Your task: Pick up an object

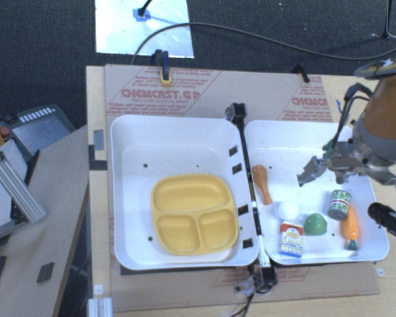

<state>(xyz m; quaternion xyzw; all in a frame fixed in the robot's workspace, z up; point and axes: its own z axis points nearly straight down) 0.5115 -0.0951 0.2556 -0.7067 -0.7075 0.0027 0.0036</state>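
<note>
Starting from the left, the left bin (129, 197) holds 1 yellow tray (193, 212) with 3 compartments, lying flat in the lower middle of that bin. The divider (245, 180) between the 2 bins runs from top to bottom, with small black clips along it. Just right of it, in the right bin (277, 144), an orange drumstick-shaped toy (261, 183) lies close to the divider. Lower down there is a white ball (289, 209), and below it a small red and white carton (291, 238) is near the front wall. A green round object (315, 224) sits just beside the carton, on its right. Further right, a small can (339, 204) with a green label stands tilted, and a toy carrot (350, 227) lies next to it, pointing to the front. The gripper (310, 173) hangs above the bare middle of the right bin, apart from all the objects; I cannot tell its state from this angle. The grey arm (383, 127) with its orange band comes from the right edge.
</note>
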